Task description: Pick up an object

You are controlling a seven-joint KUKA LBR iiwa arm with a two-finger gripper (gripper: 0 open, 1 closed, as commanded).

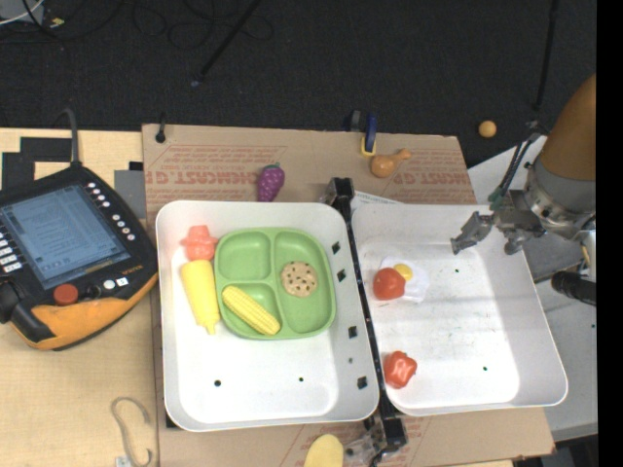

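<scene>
Gripper (487, 230) hovers at upper right of the right bin (506, 358), fingers spread wide, holding nothing. Nearest candidate, a red tomato (388, 283), lies centre-frame against that bin's left wall, awkward for finger clearance.

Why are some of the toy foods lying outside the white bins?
Several do sit astray: a purple grape bunch and an orange pear-shaped toy lie on the cardboard behind the bins, a small orange ball rests on the dark floor beyond, and a yellow toy sits by the front edge. Why, the picture doesn't show.
</scene>
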